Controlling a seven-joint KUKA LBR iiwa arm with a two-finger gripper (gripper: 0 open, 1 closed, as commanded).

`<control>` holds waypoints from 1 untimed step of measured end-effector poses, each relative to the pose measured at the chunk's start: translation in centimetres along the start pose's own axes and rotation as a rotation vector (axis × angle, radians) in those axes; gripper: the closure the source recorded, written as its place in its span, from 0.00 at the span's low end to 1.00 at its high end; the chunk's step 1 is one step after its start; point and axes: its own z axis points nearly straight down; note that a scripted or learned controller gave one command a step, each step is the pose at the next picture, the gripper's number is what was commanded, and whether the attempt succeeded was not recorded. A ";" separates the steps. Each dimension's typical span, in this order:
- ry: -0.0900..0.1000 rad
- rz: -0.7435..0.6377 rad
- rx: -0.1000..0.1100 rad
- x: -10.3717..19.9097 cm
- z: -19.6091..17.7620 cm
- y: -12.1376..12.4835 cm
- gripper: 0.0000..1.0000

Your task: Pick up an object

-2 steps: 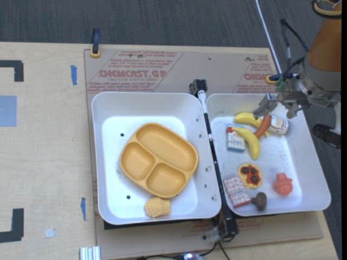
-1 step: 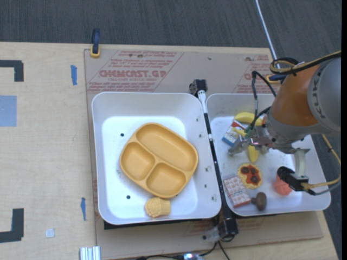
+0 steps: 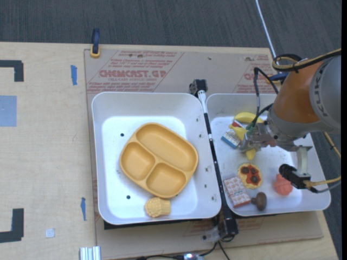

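The grey arm with its orange band reaches in from the right of the frame and hangs over the right-hand shallow white bin, its two-finger gripper low among the toys at that bin's upper left. Its wrist hides the fingertips, so whether the jaws stand apart or together I cannot tell, and nothing can be seen held between them.

Right at the gripper lie a yellow banana-shaped toy, a small blue-and-white packet and a yellow piece just below it; the gripper seems to be down on this cluster, probably because the pieces are bunched there and any one would serve as the object to pick.

Lower in the same bin, well clear of the gripper, sit a small round pizza toy with red dots, a red-and-white patterned card, a brown rounded piece and a pink lump.

The left-hand white bin holds a yellow-orange three-compartment plastic tray lying flat at its centre, with a pale yellow knobbly toy just beside the tray's lower edge.
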 end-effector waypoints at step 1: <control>0.002 -0.003 0.006 6.3 -8.9 -4.7 1.00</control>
